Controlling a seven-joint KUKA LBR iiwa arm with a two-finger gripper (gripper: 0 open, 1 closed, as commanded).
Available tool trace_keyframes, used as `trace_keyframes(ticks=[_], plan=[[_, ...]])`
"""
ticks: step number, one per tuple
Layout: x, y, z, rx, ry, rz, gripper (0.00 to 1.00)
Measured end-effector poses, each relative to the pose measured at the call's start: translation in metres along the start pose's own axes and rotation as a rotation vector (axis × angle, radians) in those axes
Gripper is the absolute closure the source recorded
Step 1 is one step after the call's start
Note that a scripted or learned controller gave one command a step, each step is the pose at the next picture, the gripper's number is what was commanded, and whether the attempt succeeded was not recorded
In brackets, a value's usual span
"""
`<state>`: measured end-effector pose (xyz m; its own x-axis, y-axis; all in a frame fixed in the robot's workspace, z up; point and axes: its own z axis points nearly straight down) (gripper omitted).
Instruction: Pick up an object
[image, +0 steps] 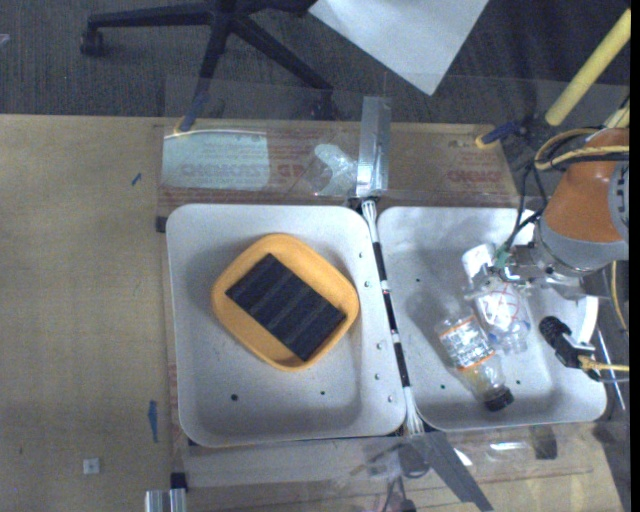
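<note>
Camera view, pincer (500, 272) by clear bottle (482, 368), grip state unclear, orange label (462, 342) unreadable

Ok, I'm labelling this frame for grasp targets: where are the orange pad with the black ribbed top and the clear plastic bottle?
orange pad (285, 302): camera view, middle of its black ribbed top.
clear plastic bottle (468, 345): camera view, on its label, mid-body.

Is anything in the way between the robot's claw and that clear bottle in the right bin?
Nothing visible does. The gripper hovers by one end of the clear plastic bottle lying in the right bin. The orange block with the black ribbed top sits apart in the left bin.
</note>
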<state>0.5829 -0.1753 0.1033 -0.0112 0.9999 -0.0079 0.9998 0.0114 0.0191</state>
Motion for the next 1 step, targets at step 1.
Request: trace_keyframes(ticks=[1], plan=[[0.1045, 0.0076, -0.0884, 0.019, 0.009, -0.132, 1.0]])
